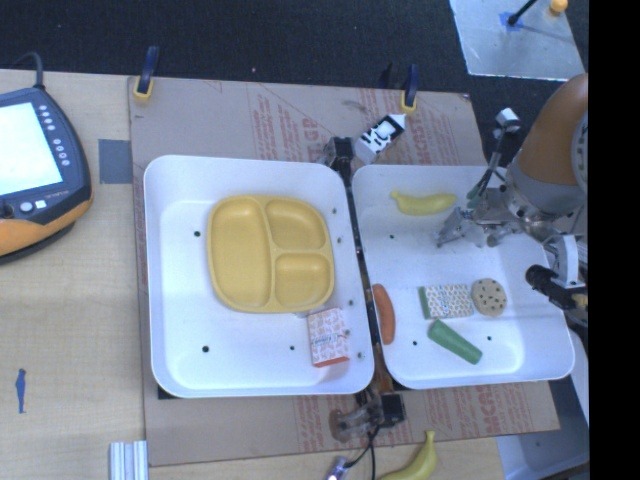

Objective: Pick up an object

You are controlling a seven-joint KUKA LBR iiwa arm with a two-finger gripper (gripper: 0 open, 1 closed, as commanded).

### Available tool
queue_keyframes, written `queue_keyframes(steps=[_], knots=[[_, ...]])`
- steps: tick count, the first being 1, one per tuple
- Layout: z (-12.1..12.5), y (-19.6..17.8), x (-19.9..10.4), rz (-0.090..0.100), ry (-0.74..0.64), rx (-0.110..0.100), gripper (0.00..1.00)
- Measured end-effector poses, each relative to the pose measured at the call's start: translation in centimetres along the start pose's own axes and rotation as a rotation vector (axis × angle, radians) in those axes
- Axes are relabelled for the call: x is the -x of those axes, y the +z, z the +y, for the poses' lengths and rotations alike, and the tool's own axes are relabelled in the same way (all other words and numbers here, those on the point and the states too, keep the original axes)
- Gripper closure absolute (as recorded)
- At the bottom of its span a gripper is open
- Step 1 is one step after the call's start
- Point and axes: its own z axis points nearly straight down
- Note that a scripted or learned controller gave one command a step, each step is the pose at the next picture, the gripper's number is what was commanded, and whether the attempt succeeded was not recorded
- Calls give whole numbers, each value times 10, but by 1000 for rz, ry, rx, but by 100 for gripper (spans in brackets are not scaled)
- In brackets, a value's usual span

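Camera view looks down on my right bin (400, 363), where the pickable things lie. A yellow banana (423, 203) sits at the far left of it. A speckled cracker (447, 301) and a round cookie (488, 296) lie side by side toward the near half, with a green cucumber (455, 340) just nearer than them. An orange carrot (384, 313) rests against the bin's left wall, probably having slid there.

My fingers (462, 230) hang over the far middle of this bin, just right of the banana and apart from it. They look spread, with nothing between them, though the metal blurs against the white floor, so I judge that loosely. I take it I am poised low here because the banana is the nearest target; I cannot tell whether my tips touch the floor.

My wrist and arm (555, 158) run off the right side, hiding the bin's right rim.

The left bin (165, 268) holds a yellow divided plate (270, 251) in its middle and a small carton (328, 336) at its near right corner. Blue clamps (147, 68) pin the cardboard sheet (240, 118) to the tabletop (70, 368), keeping the bins from shifting. A teach pendant (35, 168) is cut off at the left, and a second banana (415, 460) at the near edge.
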Motion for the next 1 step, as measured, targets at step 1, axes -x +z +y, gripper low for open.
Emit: queue_keyframes(steps=[1], knots=[[-54,-35,-79,0,-3,-2,0]])
